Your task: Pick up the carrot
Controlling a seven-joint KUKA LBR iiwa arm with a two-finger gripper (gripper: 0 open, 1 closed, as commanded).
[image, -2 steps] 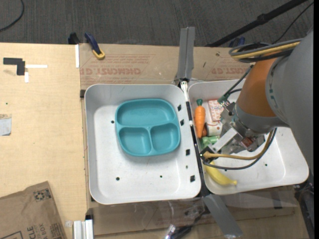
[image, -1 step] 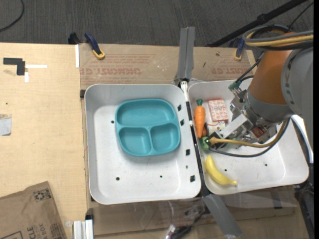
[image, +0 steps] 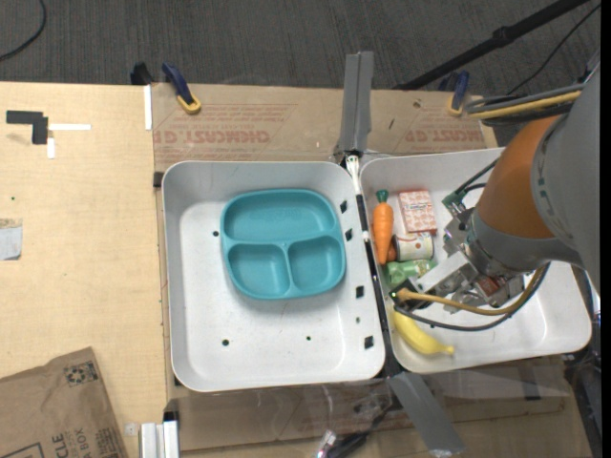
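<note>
— Starting at the left of the frame, what's laid out?

— Bare bench (image: pixel 67 256) first, with a scrap of brown cardboard (image: pixel 57 404) in the lower left corner. Then the left bin (image: pixel 181 284), holding a teal divided plate (image: pixel 284 243) at its middle. Nothing there concerns me.

— And the carrot?

— Right of centre, in the right bin (image: pixel 563 327), lying against that bin's left wall. The carrot (image: pixel 383 231) runs up and down the picture, green top toward the upper edge. Just beside it on the right sit a small pink carton (image: pixel 417 211) and a white can (image: pixel 413 247); something green (image: pixel 405 270) lies just below its tip, and a banana (image: pixel 421 336) rests near the bin's lower left corner.

— Where's your tool?

— My gripper (image: pixel 465 280) is right of those items, low in the right bin amid cables, under my wrist. Whether it's spread or closed, I cannot tell; my own arm hides that. I see nothing held in it.

— So how would you do the reach well?

— I'd judge I should shift left, over the can, and come down on the carrot's thick middle with the fingers set across its width, one sliding along the wall, one between carrot and can. That gap looks tight, so a straight descent matters, or I'll nudge the can or clip the rim.
</note>
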